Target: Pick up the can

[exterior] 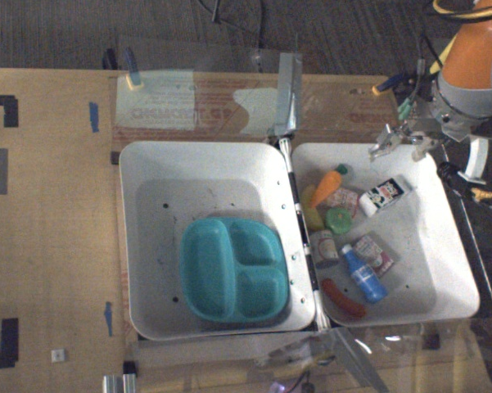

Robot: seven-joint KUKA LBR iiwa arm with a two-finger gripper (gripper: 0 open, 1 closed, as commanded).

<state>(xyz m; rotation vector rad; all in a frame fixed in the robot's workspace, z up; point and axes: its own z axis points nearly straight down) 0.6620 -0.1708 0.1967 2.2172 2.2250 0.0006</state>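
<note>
My pincer hovers at the right bin's far rim, holding nothing; its width I cannot tell. Next: descend onto the can.

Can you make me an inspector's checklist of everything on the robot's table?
Surface: wooden bench with a left bin and a right bin, both white.
Job's things: can, probably the small grey thing by the divider in the right bin; too blurry to be sure.
Clutter: teal tray in the left bin; carrot, white box, blue bottle and red sausage in the right bin.
Grippers: gripper over the right bin's far rim, apart from the things in it.
Cables: black cables on the floor; yellow cable by the arm.
Surroundings: blue tape on the bench; dark floor.
</note>
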